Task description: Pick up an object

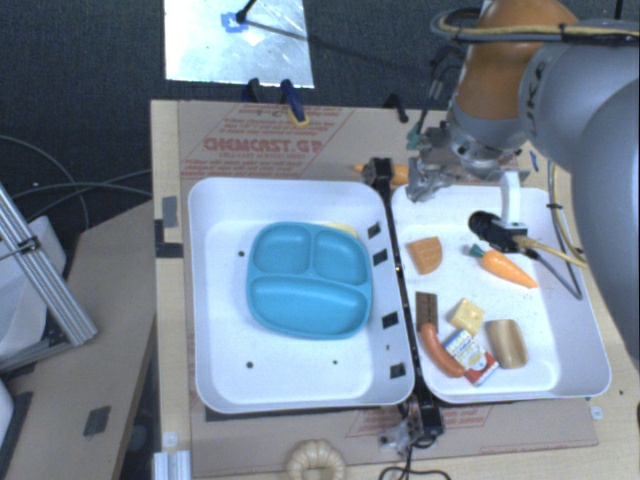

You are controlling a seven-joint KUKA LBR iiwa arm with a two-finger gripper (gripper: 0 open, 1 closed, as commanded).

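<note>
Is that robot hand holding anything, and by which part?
Nothing that shows: the gripper hangs over the right bin, at its far left corner, apart from the carrot.

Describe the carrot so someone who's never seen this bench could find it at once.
Start at the right white bin, the one without the blue divided plate. The carrot lies about midway up it, toward the right wall. It alone is long, tapering and orange with a green stub; the orange wedge to its left is short and blunt.
</note>
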